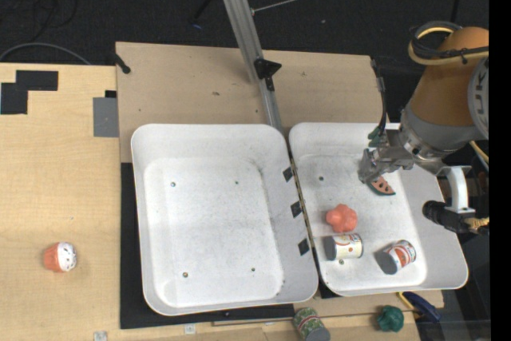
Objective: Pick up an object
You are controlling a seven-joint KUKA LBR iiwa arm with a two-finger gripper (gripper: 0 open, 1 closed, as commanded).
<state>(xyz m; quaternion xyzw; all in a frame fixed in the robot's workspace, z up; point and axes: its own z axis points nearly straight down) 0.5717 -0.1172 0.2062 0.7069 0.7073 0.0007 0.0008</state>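
My gripper hangs over the upper middle of the right bin, under the grey and orange wrist. A small orange-brown wedge lies right at its lower right tip; whether it is gripped or merely touched cannot be told. Lower in the same bin sit a red lumpy piece, a small white can on its side and a red-and-white can towards the front right corner.
The left bin adjoins the right one, with black clips along the shared edge. A metal rail slants in from the back. An orange-white ball lies on the wooden bench at left. Green items sit by the front edge.
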